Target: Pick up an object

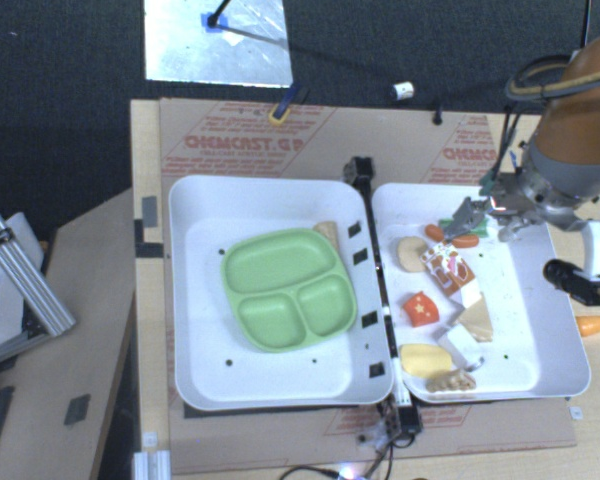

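Right bin (pixel 555 368): assorted toy food, loosely clustered toward its left half. Nearest the gripper (pixel 472 213): orange carrot-like piece (pixel 464 238), far end of bin, lying flat just beside a round beige piece (pixel 412 254). Probably light, rigid, smooth plastic; likely slippery, best pinched across the narrow middle. Gripper state: cannot tell; nothing seen between it. Left bin (pixel 195 208): green divided tray (pixel 286 288).

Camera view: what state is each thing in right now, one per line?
Hand: low over the right bin's far side, next to an orange piece.
Green tray: flat in the left bin, compartments bare.
Red pepper: lying loose in the right bin.
Left bin: holds the tray.
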You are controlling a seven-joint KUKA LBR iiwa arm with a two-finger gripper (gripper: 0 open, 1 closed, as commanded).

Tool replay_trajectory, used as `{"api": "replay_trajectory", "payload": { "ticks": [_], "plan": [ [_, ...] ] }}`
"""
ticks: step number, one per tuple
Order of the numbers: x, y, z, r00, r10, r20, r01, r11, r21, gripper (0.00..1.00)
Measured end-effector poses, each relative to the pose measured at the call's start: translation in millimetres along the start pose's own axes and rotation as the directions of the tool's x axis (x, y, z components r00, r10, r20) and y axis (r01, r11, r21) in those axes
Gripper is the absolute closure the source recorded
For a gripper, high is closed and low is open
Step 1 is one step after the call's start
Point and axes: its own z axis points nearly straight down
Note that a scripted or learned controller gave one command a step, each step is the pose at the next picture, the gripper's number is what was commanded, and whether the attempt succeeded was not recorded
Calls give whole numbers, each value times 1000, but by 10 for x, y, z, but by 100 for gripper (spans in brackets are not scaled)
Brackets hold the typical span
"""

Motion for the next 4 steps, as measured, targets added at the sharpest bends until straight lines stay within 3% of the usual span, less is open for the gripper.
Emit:
{"api": "replay_trajectory", "payload": {
  "ticks": [1,4],
  "plan": [
    [1,22,-64,1000,-2,1,2,1000,-11,0],
    [24,16,1498,1000,0,0,0,1000,-7,0]
  ]
}}
